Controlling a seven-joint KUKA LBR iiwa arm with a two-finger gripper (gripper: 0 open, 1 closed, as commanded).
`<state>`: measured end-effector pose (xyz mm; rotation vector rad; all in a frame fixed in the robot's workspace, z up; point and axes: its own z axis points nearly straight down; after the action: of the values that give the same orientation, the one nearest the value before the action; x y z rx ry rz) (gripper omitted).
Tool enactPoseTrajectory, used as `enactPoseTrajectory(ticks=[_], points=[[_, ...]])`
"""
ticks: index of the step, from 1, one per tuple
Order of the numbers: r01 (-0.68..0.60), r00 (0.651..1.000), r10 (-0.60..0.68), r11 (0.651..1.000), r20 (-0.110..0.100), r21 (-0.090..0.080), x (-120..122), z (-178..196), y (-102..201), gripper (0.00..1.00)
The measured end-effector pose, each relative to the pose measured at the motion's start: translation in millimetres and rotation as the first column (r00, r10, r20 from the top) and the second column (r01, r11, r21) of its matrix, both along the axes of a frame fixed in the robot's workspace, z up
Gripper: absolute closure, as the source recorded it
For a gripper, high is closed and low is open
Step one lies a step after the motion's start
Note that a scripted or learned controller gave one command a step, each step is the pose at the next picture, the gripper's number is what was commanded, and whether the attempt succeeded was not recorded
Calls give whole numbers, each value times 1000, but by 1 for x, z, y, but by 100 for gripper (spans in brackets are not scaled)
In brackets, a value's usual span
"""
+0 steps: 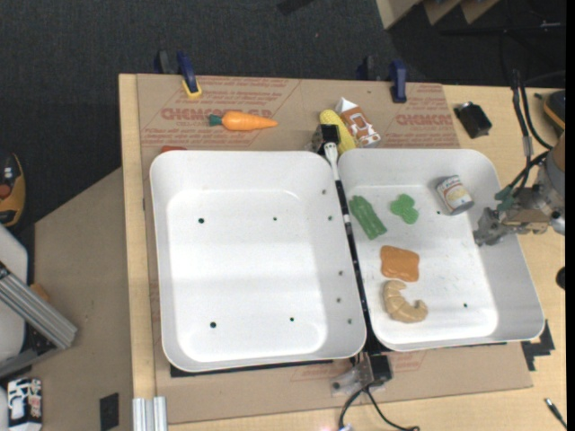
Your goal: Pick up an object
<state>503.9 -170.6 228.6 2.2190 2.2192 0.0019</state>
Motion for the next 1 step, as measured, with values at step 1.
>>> enactPoseTrajectory(ticks=[1], points=[[0, 1000, 0, 1000, 3, -1, 1, 10, 0, 100]])
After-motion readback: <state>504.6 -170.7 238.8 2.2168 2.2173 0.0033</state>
